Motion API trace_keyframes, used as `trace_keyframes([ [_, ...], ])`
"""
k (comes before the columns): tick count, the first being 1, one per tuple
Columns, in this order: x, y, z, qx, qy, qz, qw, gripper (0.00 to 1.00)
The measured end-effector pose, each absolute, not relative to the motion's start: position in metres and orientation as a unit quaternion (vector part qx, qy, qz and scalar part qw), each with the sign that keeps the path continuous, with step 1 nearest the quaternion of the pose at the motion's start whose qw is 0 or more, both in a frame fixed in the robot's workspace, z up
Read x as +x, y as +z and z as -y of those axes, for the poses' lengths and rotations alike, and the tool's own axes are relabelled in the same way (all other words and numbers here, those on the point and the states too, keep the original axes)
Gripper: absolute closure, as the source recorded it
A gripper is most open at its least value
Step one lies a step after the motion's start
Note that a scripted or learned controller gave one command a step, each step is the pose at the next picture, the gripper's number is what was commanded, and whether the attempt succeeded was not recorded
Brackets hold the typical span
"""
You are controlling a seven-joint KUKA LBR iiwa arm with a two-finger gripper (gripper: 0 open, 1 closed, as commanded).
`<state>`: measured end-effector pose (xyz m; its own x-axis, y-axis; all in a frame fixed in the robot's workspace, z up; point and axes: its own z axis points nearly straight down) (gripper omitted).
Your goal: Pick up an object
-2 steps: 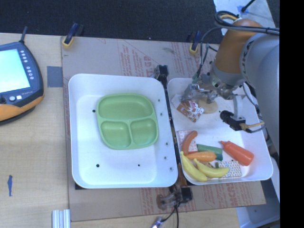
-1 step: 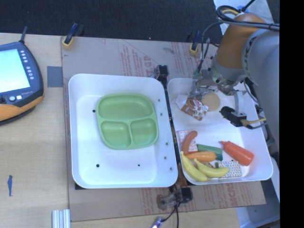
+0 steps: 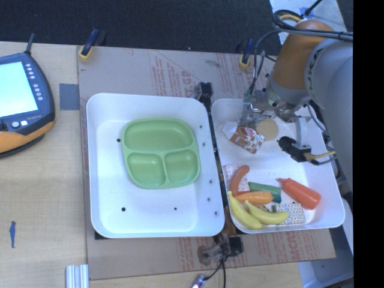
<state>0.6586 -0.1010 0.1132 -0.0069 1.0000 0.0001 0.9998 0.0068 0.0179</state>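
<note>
My gripper (image 3: 252, 115) reaches down into the back of the right bin (image 3: 332, 185). It hangs just above a brown, red and white snack packet (image 3: 246, 138). A round tan disc (image 3: 268, 129) lies right beside it, to the right. Nearer the front lie a red sausage (image 3: 238, 176), an orange carrot (image 3: 255, 197), a green piece (image 3: 266, 188), yellow bananas (image 3: 258, 215) and a red bottle (image 3: 299, 192). I see nothing lifted off the bin floor.
The left bin (image 3: 108, 179) holds a green divided plate (image 3: 161, 152). A patterned card (image 3: 292, 213) lies at the front of the right bin. A tablet-like controller (image 3: 21, 101) rests on the bench at far left.
</note>
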Motion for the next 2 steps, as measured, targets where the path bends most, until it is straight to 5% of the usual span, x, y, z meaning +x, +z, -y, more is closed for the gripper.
trace_keyframes([
  [1, 0.656, 0.092, 0.143, 0.706, -0.0008, -0.708, -0.001, 1.0],
  [2, 0.633, 0.112, 0.197, 0.706, -0.0012, -0.708, -0.002, 1.0],
])
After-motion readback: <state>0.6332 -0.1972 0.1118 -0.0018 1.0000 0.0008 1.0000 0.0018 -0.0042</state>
